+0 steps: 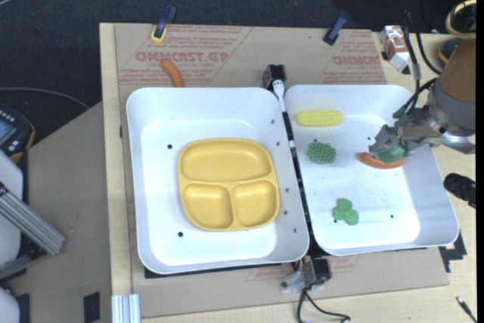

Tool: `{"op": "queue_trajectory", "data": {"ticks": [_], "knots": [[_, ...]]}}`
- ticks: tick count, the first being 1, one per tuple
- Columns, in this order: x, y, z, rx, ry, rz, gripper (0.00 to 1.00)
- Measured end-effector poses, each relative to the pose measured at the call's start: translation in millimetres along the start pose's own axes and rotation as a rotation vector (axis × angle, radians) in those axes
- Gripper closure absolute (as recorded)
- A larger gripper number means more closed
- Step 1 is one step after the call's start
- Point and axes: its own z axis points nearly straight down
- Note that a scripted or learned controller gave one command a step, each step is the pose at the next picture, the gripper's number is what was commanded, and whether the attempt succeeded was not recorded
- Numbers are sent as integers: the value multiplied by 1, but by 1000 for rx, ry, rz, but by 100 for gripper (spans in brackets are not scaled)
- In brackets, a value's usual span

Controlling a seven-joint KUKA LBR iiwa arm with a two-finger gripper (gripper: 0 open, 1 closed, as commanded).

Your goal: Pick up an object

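The brown board bench [227,49] carries two shallow white plastic bins side by side. The left white bin [151,185] holds a yellow plastic tray with three compartments [228,183], lying flat near its middle. The right white bin [423,215] holds the small items — a yellow toy corn cob [318,118] near its far wall, a round green knobbly toy vegetable [322,153] just below it, and a small green leafy toy piece [345,212] toward the near side, well apart from the others.

The grey arm with its orange band [457,83] reaches in from the right edge, and the gripper [391,147] is down inside the right bin at its right side. It sits directly over an orange-and-green toy piece [375,159], whose orange edge pokes out on the bin floor to the gripper's left. Whether the jaws are wide, narrow or closed on that piece I cannot tell; the gripper body hides them.

Outside the bins, a small orange toy sausage [173,72] lies on the board behind the left bin.
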Motion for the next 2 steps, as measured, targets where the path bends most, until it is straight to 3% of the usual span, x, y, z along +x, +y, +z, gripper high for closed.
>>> {"op": "queue_trajectory", "data": {"ticks": [2], "knots": [[86, 43, -17, -1, 0, 1, 100]]}}
